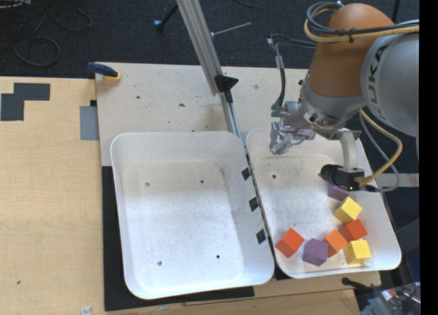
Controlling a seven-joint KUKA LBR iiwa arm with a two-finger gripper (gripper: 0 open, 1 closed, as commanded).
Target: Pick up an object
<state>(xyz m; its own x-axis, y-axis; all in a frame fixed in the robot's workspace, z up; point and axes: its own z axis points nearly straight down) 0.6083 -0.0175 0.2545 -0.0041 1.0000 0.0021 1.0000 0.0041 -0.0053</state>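
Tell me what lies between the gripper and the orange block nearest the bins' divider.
In the camera view, only bare white bin floor lies between the gripper, at the right bin's far edge, and that orange block. The other blocks sit further right.

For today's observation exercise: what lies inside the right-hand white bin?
In the right bin, near its front right corner, lie blocks: orange, purple, yellow and others. A purple block is partly covered by the arm's hardware.

Tool point(281, 141) above blocks' bin point(301, 170)
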